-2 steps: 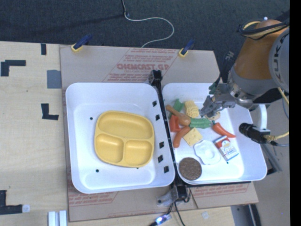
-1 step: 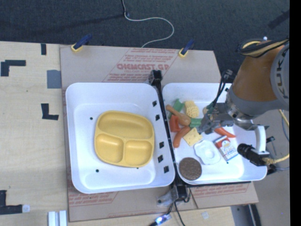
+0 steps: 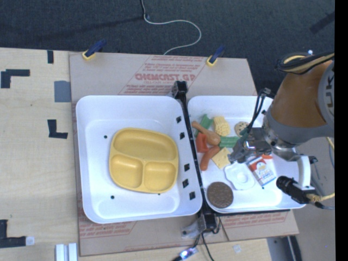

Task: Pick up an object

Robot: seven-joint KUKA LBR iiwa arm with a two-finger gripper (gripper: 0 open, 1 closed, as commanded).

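Claw of the grey arm hangs low over the right bin, amid the toy food; whether it is wide or narrow cannot be told, and nothing is visibly held, so the pick looks not yet done. Nearest candidates lie just beside it: the yellow cheese wedge to its left and the white fried egg just below.

the arm reaches in from the right, wrist angled downward.
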